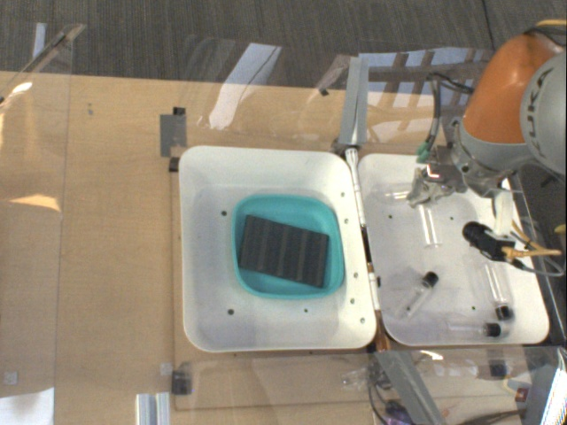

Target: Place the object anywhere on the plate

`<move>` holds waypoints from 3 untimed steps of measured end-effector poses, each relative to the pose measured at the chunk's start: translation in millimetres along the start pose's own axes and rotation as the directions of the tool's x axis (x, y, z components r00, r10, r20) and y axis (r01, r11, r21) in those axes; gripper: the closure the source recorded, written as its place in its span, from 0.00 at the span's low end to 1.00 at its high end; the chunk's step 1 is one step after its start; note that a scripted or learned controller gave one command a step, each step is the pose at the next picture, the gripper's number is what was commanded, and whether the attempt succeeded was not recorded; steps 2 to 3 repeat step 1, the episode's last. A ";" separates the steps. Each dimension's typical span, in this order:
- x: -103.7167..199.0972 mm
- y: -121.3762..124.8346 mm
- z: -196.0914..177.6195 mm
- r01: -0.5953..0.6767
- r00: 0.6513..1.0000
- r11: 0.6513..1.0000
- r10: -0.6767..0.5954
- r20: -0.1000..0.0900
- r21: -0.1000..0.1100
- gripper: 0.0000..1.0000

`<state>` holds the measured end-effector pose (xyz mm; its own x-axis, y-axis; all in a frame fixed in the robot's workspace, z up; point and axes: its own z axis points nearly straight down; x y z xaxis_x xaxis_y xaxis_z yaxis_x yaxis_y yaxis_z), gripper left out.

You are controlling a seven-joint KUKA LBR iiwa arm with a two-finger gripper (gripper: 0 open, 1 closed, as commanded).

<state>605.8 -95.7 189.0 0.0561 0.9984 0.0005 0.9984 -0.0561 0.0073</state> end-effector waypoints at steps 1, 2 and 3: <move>0.0 0.0 -0.1 0.000 1.000 1.000 0.000 0.000 0.000 0.00; 0.0 0.0 -0.1 0.000 1.000 1.000 0.000 0.000 0.000 0.00; 0.0 0.0 -0.1 0.000 1.000 1.000 0.000 0.000 0.000 0.00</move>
